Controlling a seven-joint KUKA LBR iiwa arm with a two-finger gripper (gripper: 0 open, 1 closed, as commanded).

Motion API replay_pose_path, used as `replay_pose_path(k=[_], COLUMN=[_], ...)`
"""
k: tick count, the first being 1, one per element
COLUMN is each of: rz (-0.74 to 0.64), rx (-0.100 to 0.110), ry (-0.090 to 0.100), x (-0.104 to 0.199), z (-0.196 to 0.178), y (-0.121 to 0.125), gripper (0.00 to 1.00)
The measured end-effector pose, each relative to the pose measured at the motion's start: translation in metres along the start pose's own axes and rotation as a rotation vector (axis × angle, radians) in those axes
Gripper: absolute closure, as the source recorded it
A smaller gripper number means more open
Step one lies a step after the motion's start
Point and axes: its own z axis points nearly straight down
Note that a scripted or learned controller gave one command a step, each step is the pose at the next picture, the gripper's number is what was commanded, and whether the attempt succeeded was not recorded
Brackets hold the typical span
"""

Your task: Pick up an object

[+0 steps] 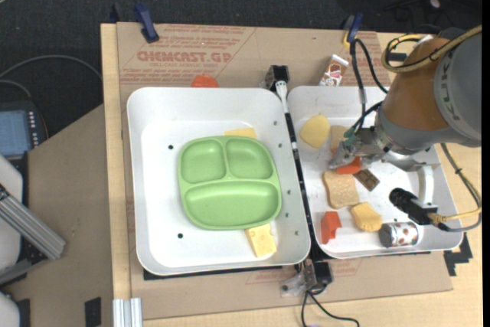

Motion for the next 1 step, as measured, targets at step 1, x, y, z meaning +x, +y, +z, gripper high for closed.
replay_pose_path(k=[1], rz=[-0.01], rx=[0.005], ry=[0.007], x=[0.0594], z=[-0.089], y=[0.0241], gripper=[1.0])
